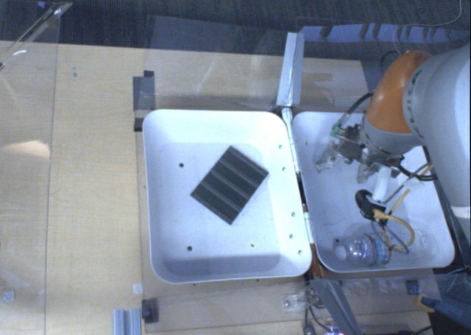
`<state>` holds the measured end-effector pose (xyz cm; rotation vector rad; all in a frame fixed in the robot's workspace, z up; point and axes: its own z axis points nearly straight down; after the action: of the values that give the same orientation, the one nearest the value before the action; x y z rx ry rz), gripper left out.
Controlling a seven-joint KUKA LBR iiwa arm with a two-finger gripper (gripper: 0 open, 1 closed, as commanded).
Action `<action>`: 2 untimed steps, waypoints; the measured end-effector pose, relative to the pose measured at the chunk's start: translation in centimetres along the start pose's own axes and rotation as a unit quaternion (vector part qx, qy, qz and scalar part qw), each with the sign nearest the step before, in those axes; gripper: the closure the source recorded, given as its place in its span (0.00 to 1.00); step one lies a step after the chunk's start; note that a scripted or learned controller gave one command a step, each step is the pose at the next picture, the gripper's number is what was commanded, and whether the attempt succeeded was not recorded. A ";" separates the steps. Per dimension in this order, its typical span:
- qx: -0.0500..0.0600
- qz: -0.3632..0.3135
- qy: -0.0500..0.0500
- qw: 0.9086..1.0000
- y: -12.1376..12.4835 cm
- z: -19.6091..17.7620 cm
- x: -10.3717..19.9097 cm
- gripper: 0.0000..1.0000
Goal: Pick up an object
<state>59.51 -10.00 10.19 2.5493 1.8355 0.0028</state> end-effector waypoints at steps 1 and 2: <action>-0.003 0.134 0.000 0.991 3.3 1.5 -2.8 0.00; -0.001 0.057 0.000 0.998 -2.5 -4.3 -7.0 0.00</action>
<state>54.96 -15.85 14.46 2.6490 1.6855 0.0050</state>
